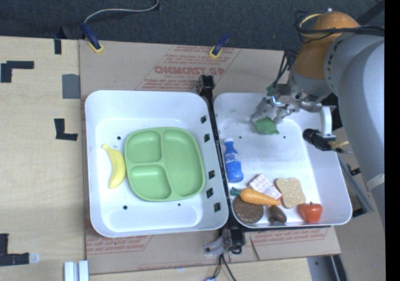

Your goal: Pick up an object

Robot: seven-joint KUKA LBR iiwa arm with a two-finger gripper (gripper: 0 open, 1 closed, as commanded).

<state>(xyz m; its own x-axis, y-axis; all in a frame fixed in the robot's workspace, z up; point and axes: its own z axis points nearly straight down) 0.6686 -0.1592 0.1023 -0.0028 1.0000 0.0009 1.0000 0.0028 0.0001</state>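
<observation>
My gripper (270,117) hangs low over the back of the right bin (325,167), reaching in from the right. A small green object (267,126) lies on the bin floor directly under its tip, touching it or nearly so. Also in this bin, toward the front, are a blue bottle (232,161), a carrot (257,197), a pink wafer (263,184), a slice of bread (290,191), a brown cookie (249,211), a small brown piece (277,214) and a red tomato (310,211).
The left bin (106,211) holds a green divided plate (165,163) and a banana (115,166) at its left. A black divider (212,148) joins the bins. The arm's grey body (362,105) covers the right bin's far right side.
</observation>
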